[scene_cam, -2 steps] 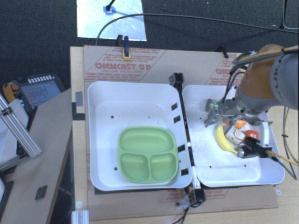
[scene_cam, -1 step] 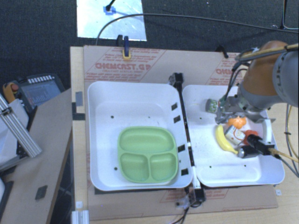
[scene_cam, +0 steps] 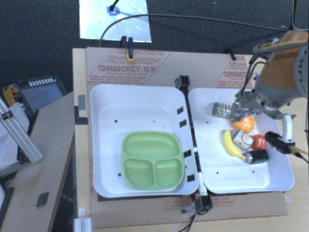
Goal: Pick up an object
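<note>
Two white bins on bench; right bin (scene_cam: pixel 275 180) holds orange (scene_cam: pixel 244 124), banana (scene_cam: pixel 231 145), can (scene_cam: pixel 222 110), tomato (scene_cam: pixel 259 141). Gripper (scene_cam: pixel 240 111) sits just above orange, touching it, beside can; grip state unclear. Green tray (scene_cam: pixel 152 159) in left bin (scene_cam: pixel 104 144).

Left bin (scene_cam: pixel 104 129) holds a green divided plate (scene_cam: pixel 152 159), near its front right. Cardboard sheet (scene_cam: pixel 145 66) with red print lies under both bins on the table (scene_cam: pixel 48 144). Yellow clamp (scene_cam: pixel 130 50) at the cardboard's back edge. Handheld control pad (scene_cam: pixel 41 94) far left, shiny square sheet (scene_cam: pixel 113 12) on the dark carpet behind.
</note>
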`<move>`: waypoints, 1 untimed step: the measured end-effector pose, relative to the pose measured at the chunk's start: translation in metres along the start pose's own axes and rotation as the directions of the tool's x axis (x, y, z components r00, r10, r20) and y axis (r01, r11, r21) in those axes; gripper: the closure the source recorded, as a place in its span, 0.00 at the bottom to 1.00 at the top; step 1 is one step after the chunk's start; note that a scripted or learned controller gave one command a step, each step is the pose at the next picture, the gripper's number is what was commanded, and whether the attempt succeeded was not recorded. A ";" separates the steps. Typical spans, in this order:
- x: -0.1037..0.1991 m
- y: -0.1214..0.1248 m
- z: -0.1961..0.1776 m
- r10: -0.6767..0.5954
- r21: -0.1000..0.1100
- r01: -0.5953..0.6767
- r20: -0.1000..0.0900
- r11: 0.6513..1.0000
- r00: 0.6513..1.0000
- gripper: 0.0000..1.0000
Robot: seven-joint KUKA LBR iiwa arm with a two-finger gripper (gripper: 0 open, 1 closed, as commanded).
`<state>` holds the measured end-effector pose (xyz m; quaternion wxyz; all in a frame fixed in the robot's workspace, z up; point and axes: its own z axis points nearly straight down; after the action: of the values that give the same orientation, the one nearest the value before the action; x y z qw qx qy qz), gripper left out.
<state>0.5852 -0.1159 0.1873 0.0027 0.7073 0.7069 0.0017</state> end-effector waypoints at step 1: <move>0.002 0.010 -0.061 -0.005 -0.003 0.005 0.000 1.000 1.000 1.00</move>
<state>0.5950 -0.1135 0.2483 0.0038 0.7055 0.7087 0.0027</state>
